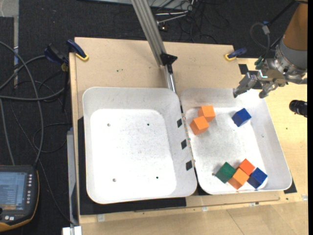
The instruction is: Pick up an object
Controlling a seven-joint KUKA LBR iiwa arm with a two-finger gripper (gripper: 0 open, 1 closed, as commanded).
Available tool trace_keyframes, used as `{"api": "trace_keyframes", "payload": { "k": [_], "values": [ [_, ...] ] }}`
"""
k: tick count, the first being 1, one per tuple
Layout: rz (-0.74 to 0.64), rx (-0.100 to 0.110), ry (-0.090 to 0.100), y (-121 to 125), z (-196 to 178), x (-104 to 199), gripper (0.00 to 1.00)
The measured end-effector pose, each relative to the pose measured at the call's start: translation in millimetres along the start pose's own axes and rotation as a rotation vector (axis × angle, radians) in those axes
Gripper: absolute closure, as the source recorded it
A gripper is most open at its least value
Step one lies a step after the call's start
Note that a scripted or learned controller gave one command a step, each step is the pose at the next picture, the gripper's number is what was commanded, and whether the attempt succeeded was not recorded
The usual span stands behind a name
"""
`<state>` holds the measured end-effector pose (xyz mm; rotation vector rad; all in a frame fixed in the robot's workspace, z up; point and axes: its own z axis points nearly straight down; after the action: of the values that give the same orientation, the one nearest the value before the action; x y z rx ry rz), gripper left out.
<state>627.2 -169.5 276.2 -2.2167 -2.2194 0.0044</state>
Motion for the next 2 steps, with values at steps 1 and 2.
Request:
{"api": "trace_keyframes", "payload": {
  "k": [1,2],
  "values": [
    [-0.002,-0.005,-0.002,1,-3,0,0.00],
    [0.002,-0.001,-0.002,2,42,-6,0.00]
  ]
}}
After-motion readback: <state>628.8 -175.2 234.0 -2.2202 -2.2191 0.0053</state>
